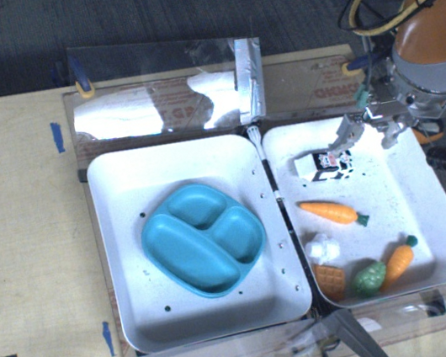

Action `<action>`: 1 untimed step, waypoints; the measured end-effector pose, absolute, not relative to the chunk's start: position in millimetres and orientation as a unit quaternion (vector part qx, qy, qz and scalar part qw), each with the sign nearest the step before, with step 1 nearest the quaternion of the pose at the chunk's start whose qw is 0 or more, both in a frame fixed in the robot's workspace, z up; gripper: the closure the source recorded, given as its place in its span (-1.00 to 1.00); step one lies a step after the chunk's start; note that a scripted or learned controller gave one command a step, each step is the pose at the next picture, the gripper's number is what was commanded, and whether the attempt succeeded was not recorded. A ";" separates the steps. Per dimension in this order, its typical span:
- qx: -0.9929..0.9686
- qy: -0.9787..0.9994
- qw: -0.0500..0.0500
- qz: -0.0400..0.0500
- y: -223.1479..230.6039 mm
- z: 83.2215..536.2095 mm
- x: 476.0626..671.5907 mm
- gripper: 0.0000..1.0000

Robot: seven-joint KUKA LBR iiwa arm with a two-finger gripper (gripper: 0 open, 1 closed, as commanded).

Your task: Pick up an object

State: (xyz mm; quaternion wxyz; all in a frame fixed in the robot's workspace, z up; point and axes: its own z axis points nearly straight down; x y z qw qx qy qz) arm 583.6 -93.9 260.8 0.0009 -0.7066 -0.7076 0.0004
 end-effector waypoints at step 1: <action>-0.628 -0.778 0.003 0.001 -100.3 122.2 581.2 -1.00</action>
